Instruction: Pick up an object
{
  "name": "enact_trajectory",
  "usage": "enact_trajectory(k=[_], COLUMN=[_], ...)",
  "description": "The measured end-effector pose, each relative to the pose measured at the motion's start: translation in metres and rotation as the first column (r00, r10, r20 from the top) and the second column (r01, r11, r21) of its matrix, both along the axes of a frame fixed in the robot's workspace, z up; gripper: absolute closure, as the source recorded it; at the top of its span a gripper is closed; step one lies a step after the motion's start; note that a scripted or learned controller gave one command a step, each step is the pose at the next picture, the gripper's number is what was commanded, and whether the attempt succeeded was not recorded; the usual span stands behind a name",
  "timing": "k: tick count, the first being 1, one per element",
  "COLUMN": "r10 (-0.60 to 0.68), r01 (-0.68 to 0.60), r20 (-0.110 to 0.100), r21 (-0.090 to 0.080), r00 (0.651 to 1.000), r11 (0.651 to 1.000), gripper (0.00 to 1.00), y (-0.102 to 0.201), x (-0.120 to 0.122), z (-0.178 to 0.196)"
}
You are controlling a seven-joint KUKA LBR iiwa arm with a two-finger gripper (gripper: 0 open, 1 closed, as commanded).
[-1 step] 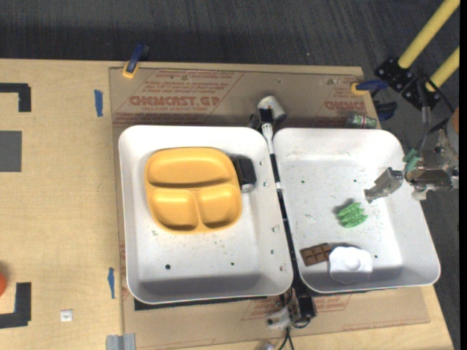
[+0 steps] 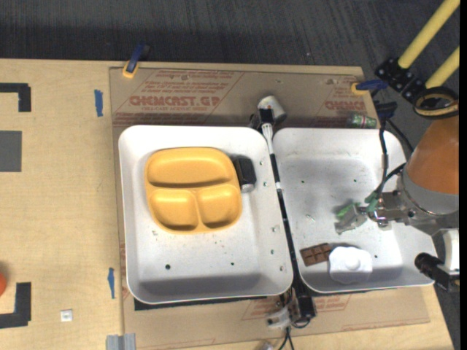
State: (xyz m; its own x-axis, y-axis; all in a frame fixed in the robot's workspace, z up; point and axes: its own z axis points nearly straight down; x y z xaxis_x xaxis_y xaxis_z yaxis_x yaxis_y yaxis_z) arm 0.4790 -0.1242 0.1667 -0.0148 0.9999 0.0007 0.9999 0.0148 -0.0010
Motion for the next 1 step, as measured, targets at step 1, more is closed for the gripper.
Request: enact_trajectory(k=[1], r10=[-0.005], r01=[0.005], r20=[0.004], r21=[-0.002], r00=[1.0], r11=[1.0], gripper=[0.0], y=[-0.0532], x=[0.0644], z=[-0.0813])
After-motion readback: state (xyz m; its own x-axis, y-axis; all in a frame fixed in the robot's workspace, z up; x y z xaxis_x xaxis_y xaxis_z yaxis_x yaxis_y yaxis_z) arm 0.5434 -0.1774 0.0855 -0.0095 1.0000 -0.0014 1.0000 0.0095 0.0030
